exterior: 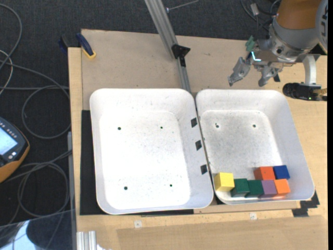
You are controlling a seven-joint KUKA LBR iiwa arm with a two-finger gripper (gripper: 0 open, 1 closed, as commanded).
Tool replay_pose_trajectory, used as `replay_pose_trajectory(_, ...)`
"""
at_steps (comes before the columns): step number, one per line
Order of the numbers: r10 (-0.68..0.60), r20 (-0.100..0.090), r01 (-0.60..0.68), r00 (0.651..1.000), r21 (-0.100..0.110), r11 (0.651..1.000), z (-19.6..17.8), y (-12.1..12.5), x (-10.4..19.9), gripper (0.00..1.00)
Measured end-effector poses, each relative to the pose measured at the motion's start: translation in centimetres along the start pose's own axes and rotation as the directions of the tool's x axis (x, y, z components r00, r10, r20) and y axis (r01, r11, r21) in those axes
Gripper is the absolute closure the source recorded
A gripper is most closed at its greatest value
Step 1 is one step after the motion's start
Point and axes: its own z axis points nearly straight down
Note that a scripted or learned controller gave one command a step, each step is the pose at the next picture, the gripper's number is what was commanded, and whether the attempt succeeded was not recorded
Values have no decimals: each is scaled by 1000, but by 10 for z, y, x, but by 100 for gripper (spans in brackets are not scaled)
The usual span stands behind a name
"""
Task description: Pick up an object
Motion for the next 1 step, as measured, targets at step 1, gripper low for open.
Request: replay_pose_trajectory(1,0,0,0,1000,-5,1000,-3,1,0,0)
